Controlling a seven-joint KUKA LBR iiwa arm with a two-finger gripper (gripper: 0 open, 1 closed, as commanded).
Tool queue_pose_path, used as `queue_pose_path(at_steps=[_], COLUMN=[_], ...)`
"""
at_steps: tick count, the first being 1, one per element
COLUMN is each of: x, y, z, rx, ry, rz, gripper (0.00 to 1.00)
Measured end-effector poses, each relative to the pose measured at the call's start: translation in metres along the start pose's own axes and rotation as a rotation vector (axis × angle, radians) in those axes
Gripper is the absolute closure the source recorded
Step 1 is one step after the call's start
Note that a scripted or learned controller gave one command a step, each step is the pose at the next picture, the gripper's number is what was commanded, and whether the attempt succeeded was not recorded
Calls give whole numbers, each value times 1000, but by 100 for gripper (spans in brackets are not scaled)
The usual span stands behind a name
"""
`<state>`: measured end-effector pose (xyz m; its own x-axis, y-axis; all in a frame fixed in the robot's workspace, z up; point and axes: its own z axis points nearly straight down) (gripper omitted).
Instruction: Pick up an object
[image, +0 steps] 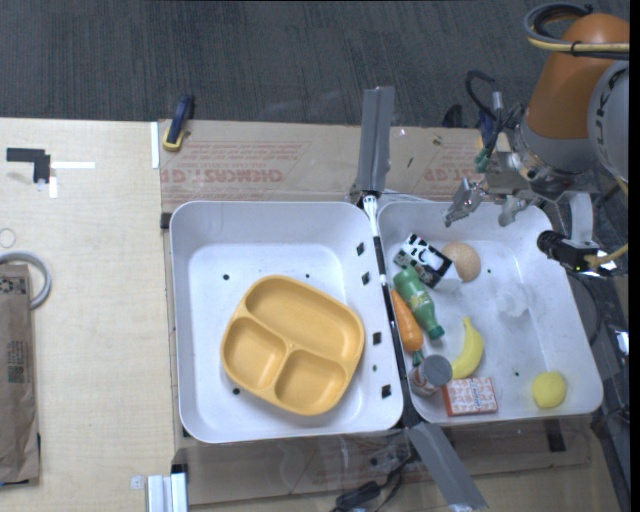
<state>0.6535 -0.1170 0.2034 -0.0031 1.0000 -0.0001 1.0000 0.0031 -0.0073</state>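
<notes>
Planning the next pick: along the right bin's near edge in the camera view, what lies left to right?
Small can → red-and-white box → lemon, with the banana just behind the box.

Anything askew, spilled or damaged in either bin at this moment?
Nothing spilled or visibly damaged. The yellow divided plate lies flat but turned at a slant in the left bin. In the right bin, the carrot and green bottle crowd the divider wall.
</notes>
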Motion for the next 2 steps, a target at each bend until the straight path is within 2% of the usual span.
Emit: queue_pose_path(at_steps=[1, 2], x=[-6, 11], y=[6, -62], z=[-3, 115], rx=[-3, -3], ry=[-2, 0], rz=[-27, -25], gripper=[0, 0])
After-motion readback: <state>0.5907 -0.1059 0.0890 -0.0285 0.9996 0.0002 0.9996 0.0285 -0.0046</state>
